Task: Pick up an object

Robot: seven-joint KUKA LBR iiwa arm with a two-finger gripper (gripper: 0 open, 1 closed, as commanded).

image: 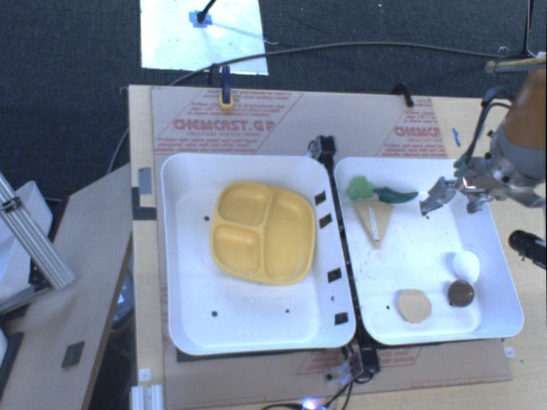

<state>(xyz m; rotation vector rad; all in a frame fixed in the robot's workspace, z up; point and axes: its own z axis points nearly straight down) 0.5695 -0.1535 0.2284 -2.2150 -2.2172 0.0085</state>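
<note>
My gripper (pixel 438 197) hangs over the upper right part of the right bin (pixel 410 250), with nothing visibly in it. Just to its left lie a dark green pepper-like piece (pixel 397 196) and a light green leafy piece (pixel 359 187). A tan wedge (pixel 374 221) points down below them. Toward the bin's front right sit a white egg shape (pixel 465 264), a brown ball (pixel 461 293) and a tan round disc (pixel 414 305).
The left bin (pixel 184 254) holds a yellow divided plate (pixel 263 231) near its middle. A black hinge strip (pixel 335 229) runs between the bins. The arm's grey and orange body (pixel 521 143) comes in over the right edge.
</note>
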